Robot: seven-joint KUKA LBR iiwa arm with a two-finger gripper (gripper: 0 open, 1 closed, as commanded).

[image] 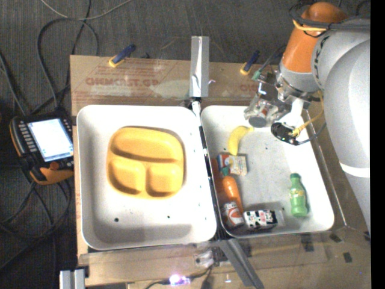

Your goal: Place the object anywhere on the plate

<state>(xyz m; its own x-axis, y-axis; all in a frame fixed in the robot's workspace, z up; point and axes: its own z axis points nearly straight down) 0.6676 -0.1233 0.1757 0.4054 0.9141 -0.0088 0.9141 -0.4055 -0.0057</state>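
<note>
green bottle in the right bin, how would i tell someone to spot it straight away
Start at the right-hand shallow white bin, the one the grey arm reaches over. Look toward its right wall, in the lower half, for the small green plastic bottle lying apart from the rest. The orange bottle, the yellow banana and the small cartons cluster along the left wall; it alone is green.
</note>
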